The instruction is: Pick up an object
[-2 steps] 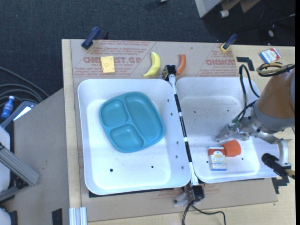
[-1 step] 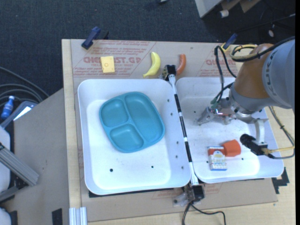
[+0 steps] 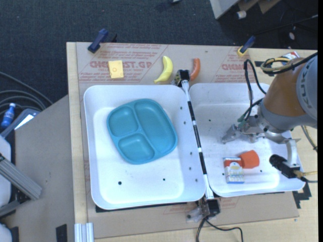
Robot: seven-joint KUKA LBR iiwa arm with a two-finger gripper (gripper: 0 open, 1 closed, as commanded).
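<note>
A plywood tabletop (image 3: 84,150) on dark carpet (image 3: 45,19) carries two shallow white bins side by side. At the near end of the right bin (image 3: 214,107) lies a small red-and-white box (image 3: 233,169). An orange toy (image 3: 249,159) sits just behind it on its right, touching it or nearly so. These are the two loose things within the arm's bin.

The pincer (image 3: 229,135) hangs low over the middle of the same bin, beyond the box and toy and apart from both. Nothing can be seen in its grip, and from this angle it cannot be told whether it is wide or narrow. The grey arm (image 3: 285,102), with its orange band, reaches in from the right.

The left bin (image 3: 101,178) holds a blue divided plate (image 3: 142,130), lying flat toward the far half.

Beyond the bins, on the bare wood, rest a yellow tag (image 3: 115,69), a banana (image 3: 164,69) and a curved orange piece (image 3: 195,68). Blue clamps (image 3: 97,40) grip the far edge of the tabletop.
</note>
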